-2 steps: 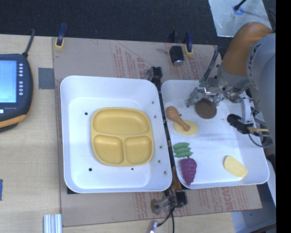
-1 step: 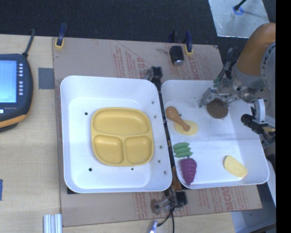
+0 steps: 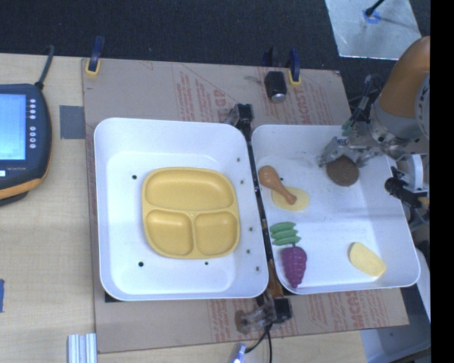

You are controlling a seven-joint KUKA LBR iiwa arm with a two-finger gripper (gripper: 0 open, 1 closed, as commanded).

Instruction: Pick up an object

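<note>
My gripper hangs over the far part of the right bin, with its fingers spread open. A brown round object lies just in front of the fingertips and touches or nearly touches them. It is not lifted, and nothing is held between the fingers. Along the same bin's left side lie a brown drumstick resting on a pale yellow slice, green pea pods and a purple bunch of grapes. A yellow chunk lies near the front right corner.
The left bin holds a yellow divided plate. A control pendant with a screen sits at the far left of the bench. Clamps hold the cardboard at the back edge.
</note>
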